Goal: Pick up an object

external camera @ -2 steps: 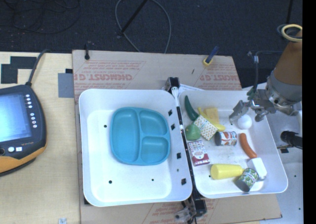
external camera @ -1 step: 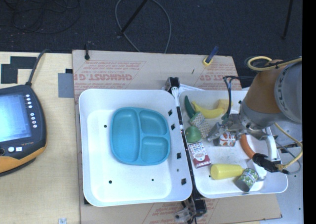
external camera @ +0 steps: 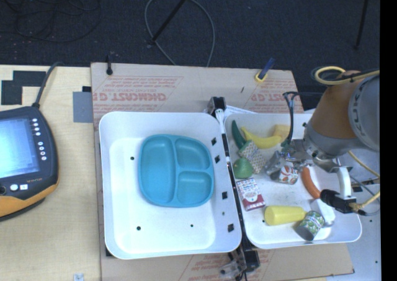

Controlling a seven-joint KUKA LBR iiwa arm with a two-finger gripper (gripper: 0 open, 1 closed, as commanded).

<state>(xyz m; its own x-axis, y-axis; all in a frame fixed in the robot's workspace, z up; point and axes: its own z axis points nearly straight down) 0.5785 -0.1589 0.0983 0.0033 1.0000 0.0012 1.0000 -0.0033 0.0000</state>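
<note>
The robot's thick rounded grey arm point(external camera: 371, 112) carries a broad orange-brown band point(external camera: 332, 115) that wraps its lower segment like a smooth collar. Below the band sits a paler grey metal wrist section point(external camera: 322, 149) with a ring-shaped flange. A thin black cable point(external camera: 290, 112) loops up beside the wrist, and a coiled yellow cable point(external camera: 329, 74) lies near the arm's top. The small grey-and-silver metal gripper head point(external camera: 282, 160) looks blocky and mechanical, with dark joints; its details are too small and blurred to make out further.
</note>
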